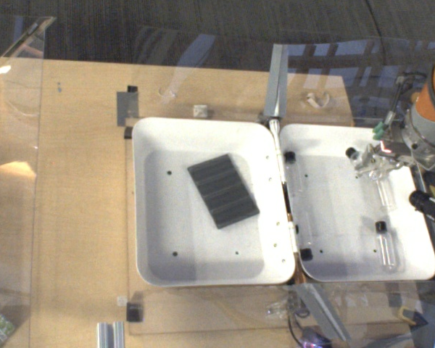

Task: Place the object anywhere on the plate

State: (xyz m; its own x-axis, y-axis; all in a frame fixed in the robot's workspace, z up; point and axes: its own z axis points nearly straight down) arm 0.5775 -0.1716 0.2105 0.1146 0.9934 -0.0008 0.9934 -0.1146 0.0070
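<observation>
The plate (223,191) is a dark grey ribbed rectangle lying at an angle in the middle of the left bin (148,216). My gripper (381,169) hangs over the upper right part of the right bin (333,223), far from the plate. A clear slender piece (384,193) reaches down from it toward the bin floor. Below that, a clear tube-like thing with a black end (386,249) lies near the bin's lower right corner. I cannot tell if it touches the gripper. Nothing rests on the plate.
A grey metal rail (277,82) stands behind the gap between the bins. Small black knobs (290,156) sit along the right bin's left wall. A black clamp (130,107) is on the bench behind the left bin. Cables (429,201) trail at the right edge.
</observation>
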